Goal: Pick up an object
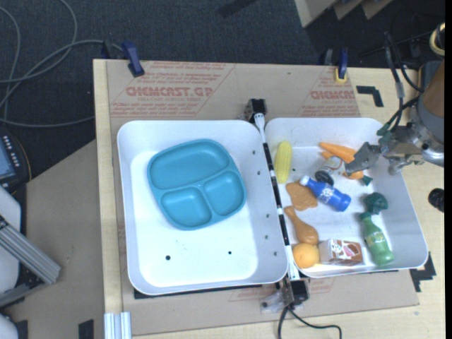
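Several small items are packed into the right bin (413,221), and the one nearest the action is the orange carrot (337,150), lying toward the bin's far side with the gripper (365,159) poised just beside its right end. Nothing can be seen between the fingers, and whether they are spread or closed cannot be told from this angle. For a clean pick, the carrot's narrow width should be straddled crosswise, and the descent is best kept clear of the blue bottle (329,193) and the small dark piece just in front of it. Crowding is the risk further in: the yellow corn (283,160) lies along the divider, the brown pieces (302,210) and the orange fruit (305,255) are bunched below it, and the green bottle (376,239) and small carton (344,251) are pressed near the front wall. In the left bin (134,189) a teal divided plate (196,183) is set at a slant. Both bins are carried on a brown cardboard sheet (176,90) printed with red lettering and held by blue clamps (131,57) at the far edge, with dark carpet and loose cables beyond.
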Controlling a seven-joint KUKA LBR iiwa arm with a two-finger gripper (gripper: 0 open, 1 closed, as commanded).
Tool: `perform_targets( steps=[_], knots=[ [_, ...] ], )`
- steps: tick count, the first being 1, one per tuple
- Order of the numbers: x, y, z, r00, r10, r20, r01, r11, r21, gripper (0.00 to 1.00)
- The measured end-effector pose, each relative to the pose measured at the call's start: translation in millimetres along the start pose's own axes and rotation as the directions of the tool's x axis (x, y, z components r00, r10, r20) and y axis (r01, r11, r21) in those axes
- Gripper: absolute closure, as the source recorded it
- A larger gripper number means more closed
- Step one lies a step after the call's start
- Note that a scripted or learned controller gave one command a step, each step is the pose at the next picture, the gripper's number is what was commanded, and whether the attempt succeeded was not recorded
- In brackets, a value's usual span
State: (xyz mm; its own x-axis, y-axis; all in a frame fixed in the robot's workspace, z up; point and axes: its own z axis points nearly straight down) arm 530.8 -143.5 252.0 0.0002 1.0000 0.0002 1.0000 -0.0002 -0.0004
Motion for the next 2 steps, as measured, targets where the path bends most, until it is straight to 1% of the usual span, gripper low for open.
perform_targets(
  steps=[1, 2],
  knots=[
    [-70.1, 9.1, 151.5, 1.0, 0.005, 0.0, -0.005, 1.0, 0.009, 0.0],
    [-39.7, 106.1, 167.9, 1.0, -0.01, 0.001, 0.01, 1.0, 0.002, 0.0]
  ],
)
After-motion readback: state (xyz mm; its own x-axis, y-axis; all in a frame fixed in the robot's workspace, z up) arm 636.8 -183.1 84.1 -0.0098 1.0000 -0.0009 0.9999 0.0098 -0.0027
